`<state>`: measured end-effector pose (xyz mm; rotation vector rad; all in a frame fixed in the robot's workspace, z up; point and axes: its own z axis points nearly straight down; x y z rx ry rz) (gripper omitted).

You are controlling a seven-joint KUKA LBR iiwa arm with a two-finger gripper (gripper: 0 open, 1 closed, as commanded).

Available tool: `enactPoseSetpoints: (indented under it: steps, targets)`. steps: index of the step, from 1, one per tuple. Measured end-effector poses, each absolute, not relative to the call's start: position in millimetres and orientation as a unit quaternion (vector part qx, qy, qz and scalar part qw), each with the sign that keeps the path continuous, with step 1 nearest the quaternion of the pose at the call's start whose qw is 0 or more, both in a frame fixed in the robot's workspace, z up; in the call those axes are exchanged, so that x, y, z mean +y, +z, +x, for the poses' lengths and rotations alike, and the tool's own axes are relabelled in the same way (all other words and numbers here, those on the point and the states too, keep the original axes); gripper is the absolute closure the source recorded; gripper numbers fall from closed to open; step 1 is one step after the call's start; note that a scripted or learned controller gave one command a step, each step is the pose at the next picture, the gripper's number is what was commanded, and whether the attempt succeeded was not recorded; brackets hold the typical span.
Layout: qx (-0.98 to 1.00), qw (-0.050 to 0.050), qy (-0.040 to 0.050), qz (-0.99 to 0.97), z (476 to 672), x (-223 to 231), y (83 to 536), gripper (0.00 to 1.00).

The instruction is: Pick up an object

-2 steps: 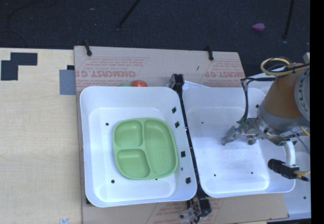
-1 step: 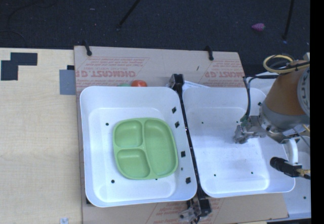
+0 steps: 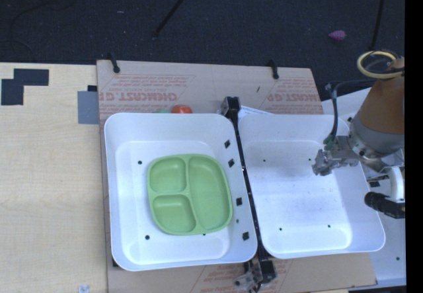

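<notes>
Dark floor behind the bench; left of your hand (image 3: 322,164), whose grip you cannot tell, the green tray (image 3: 190,194) looks light, stiff, slick: take its rim.

overhead slanted view, 2 bins (image 3: 112,153) below

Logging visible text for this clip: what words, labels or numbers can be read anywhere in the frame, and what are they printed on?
Red print on the brown cardboard sheet behind the left white bin: upside down, too blurred to read with confidence.
Red print on the same sheet behind the right white bin: also upside down, not legible.
Faint red print on the cardboard's front edge: too small to read.
Green three-compartment plastic plate: no text visible.
</notes>
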<state>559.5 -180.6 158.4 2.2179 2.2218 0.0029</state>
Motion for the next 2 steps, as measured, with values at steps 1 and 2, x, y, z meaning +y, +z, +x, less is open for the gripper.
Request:
enactPoseSetpoints:
  steps: [1, 2]
  targets:
    - [0.708, 0.002, 0.0011, 0.707, 561.2, -185, 222, 1.00]
    - [0.708, 0.002, 0.0012, 0.706, 562.3, -184, 285, 1.00]
